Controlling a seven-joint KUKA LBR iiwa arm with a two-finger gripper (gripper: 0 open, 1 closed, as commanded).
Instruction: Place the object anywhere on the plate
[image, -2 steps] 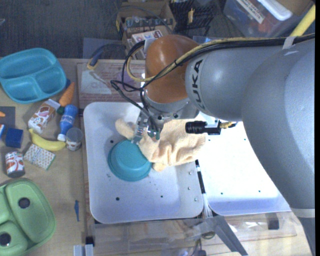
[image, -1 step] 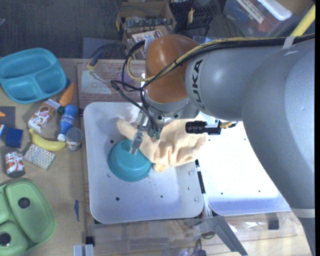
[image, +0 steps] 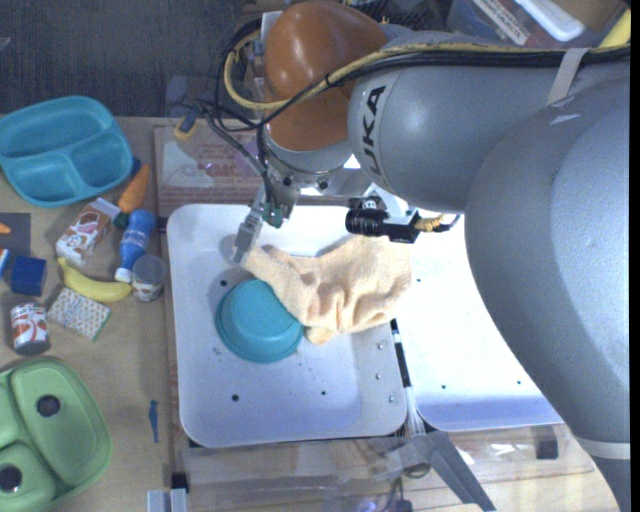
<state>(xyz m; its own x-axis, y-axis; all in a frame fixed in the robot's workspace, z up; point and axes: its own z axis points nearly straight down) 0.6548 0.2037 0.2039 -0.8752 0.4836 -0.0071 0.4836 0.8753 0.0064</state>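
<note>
A round blue plate (image: 256, 322) lies in the left white bin (image: 290, 410), left of its middle. A crumpled yellow cloth (image: 345, 283) is spread to the plate's right and overlaps the plate's upper right rim. My gripper (image: 256, 228) hangs from the orange-banded wrist over the bin's upper left part. It is just above the cloth's upper left corner and a little beyond the plate's far rim. Whether it touches the cloth corner is not visible from this angle.
The large grey arm covers most of the right bin (image: 480, 395). Left of the bins on the bench are a blue divided tray (image: 65, 150), a banana (image: 92, 282), a blue-and-white bottle (image: 133, 243), a small can (image: 148, 277) and a green tray (image: 45, 430).
</note>
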